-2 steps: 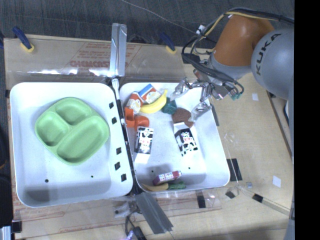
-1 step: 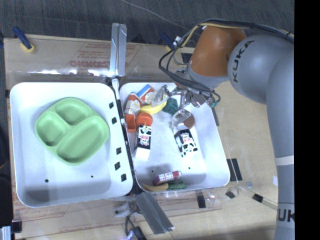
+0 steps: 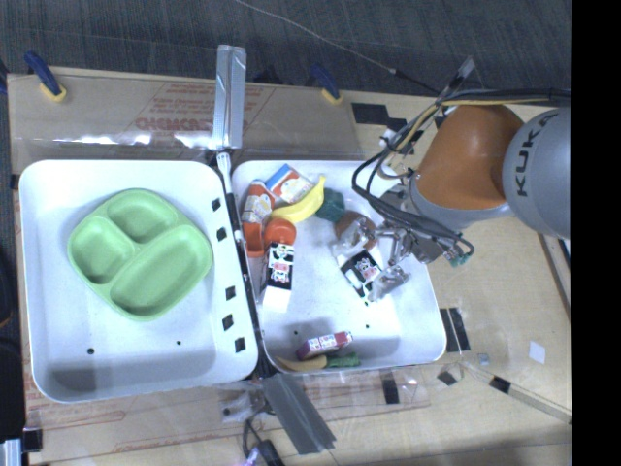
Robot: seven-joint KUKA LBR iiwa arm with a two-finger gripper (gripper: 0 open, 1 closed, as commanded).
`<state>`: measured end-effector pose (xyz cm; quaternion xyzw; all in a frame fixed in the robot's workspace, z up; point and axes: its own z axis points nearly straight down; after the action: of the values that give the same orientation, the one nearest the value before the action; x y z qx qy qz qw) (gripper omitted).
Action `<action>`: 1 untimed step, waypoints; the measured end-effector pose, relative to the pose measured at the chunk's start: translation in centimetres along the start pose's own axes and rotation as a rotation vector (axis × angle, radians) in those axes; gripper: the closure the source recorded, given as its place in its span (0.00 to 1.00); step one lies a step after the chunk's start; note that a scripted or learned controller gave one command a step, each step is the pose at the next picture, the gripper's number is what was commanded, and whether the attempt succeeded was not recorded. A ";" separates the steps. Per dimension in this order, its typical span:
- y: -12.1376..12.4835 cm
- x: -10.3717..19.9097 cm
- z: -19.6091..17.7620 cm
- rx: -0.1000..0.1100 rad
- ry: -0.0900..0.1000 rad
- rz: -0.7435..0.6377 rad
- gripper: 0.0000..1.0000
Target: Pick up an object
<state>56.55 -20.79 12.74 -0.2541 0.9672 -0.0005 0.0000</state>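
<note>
1. The hand (image 3: 388,265) hangs low in the right bin (image 3: 427,318), over a small black-and-white packet (image 3: 361,270); whether it grips anything I cannot tell.
2. That packet looks light, thin and slippery, and probably crumples; pinching across its short edges seems best.
3. Beside it lie a banana (image 3: 309,202) and an orange-capped bottle (image 3: 278,250), firmer and rounder.
4. The left bin (image 3: 49,289) carries a green divided plate (image 3: 141,250).
5. Beyond is the tan tabletop (image 3: 505,318), then dark carpet.
</note>
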 end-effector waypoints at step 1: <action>6.4 -3.4 1.6 0.007 -0.002 0.087 0.00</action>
<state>56.39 -13.53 11.15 -0.2117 0.9773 -0.0036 0.0020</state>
